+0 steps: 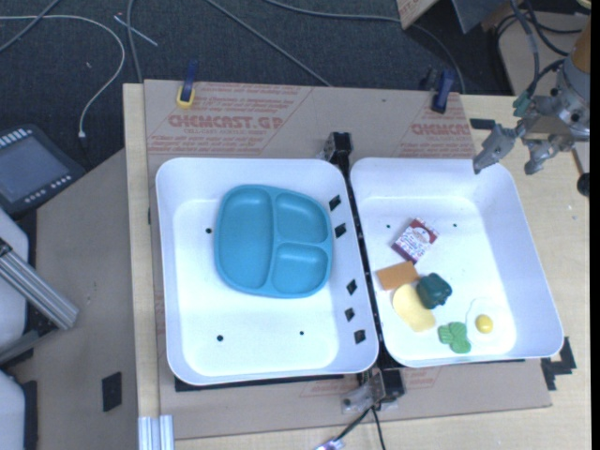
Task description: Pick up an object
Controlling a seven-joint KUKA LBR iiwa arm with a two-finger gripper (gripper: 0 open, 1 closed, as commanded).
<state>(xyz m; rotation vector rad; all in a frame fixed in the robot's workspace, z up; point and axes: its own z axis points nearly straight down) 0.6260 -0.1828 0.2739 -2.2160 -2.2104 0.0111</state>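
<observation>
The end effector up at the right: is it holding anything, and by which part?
Nothing is held. The end effector hangs open above the right bin's far corner, with nothing between its fingers; the small items all lie in the bin.

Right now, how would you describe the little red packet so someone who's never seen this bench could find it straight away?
Look in the right-hand white bin, the one holding the cluster of small items rather than the blue divided plate. The red packet lies at the far end of that cluster, just above the orange block. It is the only flat, dark red piece with white markings.
</observation>
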